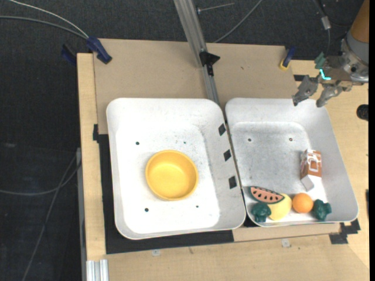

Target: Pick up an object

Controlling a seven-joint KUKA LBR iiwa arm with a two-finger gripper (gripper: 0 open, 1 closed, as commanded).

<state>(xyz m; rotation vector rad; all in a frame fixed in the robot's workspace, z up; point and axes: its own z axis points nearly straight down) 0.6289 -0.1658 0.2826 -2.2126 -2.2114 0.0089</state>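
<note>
Two shallow white bins sit side by side on a bench. The left bin holds a yellow bowl near its middle. The right bin holds a cluster of toy foods along its near edge: a watermelon slice, a yellow piece just beside it, a dark green piece, an orange and a second dark green piece. A small brown carton stands apart, nearer the bin's right wall.

The gripper hangs above the far right corner of the right bin, its two fingers spread apart and nothing between them. No object is yet selected; the candidates all lie well apart from the gripper, toward the near side.

A sound approach would favour the carton or the orange, each with free space on at least two sides, and would centre the open fingers over the chosen piece before descending. The crowded watermelon group likely risks a pinch on two pieces at once.

Printing on the carton is too small to read; no other writing is legible.
</note>
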